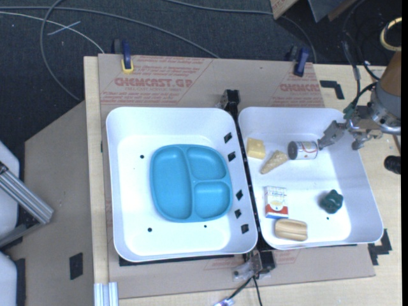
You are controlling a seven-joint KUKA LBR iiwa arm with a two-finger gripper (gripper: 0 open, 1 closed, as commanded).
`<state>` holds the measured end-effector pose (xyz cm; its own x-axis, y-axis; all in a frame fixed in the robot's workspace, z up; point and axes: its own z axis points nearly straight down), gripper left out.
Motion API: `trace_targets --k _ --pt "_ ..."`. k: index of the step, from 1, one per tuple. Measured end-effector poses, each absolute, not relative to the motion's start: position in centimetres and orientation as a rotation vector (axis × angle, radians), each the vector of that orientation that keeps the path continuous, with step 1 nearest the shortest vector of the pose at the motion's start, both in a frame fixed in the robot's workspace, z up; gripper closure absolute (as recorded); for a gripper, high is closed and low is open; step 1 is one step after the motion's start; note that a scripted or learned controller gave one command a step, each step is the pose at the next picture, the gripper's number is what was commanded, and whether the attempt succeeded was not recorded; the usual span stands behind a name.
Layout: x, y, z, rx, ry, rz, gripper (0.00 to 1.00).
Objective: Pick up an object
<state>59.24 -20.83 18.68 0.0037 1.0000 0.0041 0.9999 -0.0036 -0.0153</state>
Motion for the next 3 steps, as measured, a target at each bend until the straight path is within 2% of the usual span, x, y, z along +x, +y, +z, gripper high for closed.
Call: trace_targets --k 1,3 --pt "59.6 -20.7 19.6 -2.220 -2.221 0.000 0.00" --pt "59.3 -21.1 8.3 -2.217 -2.218 0.001 0.00"
